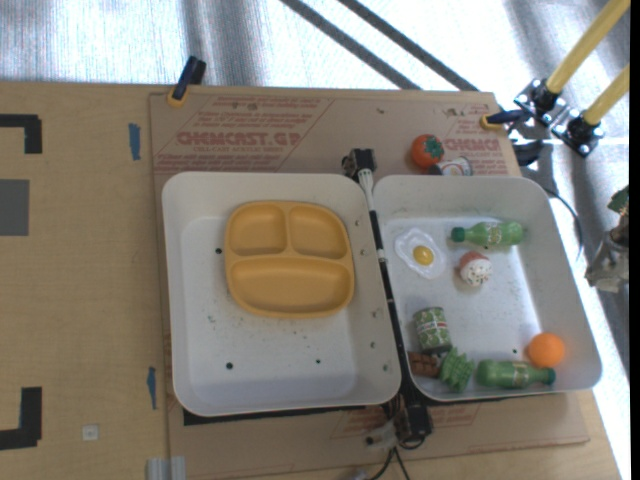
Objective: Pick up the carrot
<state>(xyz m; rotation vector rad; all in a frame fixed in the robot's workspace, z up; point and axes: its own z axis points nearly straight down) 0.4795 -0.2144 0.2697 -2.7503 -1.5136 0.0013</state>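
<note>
Left bin (190, 298) carries a yellow divided plate (289, 258). In the right bin (570, 298), what appears to be the carrot (442, 368) lies at the near wall, just below a green can (432, 328), with its leafy end beside a green bottle (513, 373). Judged light, rigid, smooth plastic; grasp across the short orange body. Gripper state: cannot tell.
</note>
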